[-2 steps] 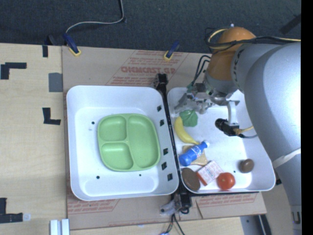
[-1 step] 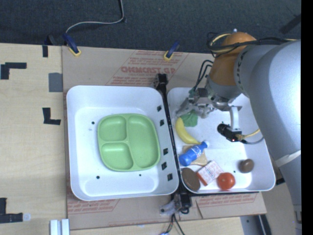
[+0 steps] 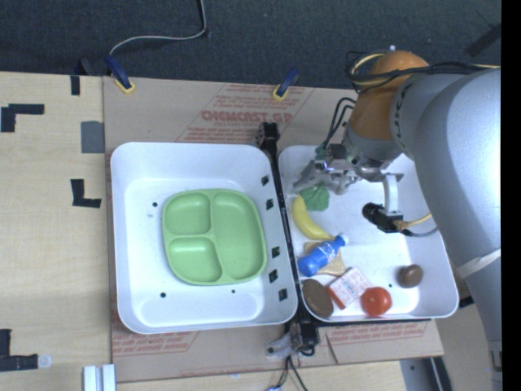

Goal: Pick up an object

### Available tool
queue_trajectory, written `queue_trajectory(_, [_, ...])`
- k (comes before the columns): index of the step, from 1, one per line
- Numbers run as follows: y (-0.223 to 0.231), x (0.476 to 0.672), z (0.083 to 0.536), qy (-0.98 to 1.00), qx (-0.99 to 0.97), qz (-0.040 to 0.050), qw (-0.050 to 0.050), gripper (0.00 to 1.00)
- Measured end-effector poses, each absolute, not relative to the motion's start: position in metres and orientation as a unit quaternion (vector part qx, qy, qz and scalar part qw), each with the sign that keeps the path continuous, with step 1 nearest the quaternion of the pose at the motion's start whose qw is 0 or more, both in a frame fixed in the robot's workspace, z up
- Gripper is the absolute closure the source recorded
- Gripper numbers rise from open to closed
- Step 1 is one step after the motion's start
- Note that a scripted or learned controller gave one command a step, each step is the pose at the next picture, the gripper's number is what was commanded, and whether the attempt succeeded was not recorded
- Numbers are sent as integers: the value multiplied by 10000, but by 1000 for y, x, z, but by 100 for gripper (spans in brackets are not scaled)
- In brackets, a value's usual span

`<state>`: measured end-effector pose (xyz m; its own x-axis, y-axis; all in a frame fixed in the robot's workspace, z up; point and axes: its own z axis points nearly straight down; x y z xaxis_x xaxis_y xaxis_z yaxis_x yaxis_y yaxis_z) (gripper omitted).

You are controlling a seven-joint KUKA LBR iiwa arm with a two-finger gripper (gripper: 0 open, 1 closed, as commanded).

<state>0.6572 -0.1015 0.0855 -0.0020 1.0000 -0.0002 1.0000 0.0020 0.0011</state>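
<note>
The gripper (image 3: 319,179) is low in the right bin (image 3: 431,243), near its top left corner. It sits right over a green thing (image 3: 316,198), which looks like a soft leafy toy. I cannot tell if it is gripping the green thing.

Just below the green thing lies a yellow banana (image 3: 308,220). Next to the banana's lower end is a small blue bottle (image 3: 320,255) with a white cap, lying on its side. Below the bottle is a brown oval thing (image 3: 317,298). Beside that is a small red and white packet (image 3: 350,286), and a red tomato (image 3: 375,300) touches the packet's right side. A small brown ball (image 3: 409,276) sits alone near the right wall of the bin.

The big grey arm (image 3: 460,145) with its orange band (image 3: 376,112) comes in from the right.

The left bin (image 3: 134,218) holds a green plate (image 3: 215,236) with three parts. Both bins stand side by side on brown cardboard (image 3: 187,112).
</note>
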Motion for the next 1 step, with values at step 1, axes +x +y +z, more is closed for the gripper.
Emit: queue_trajectory(1, [-98,649,86,7073,7069,1,16,0])
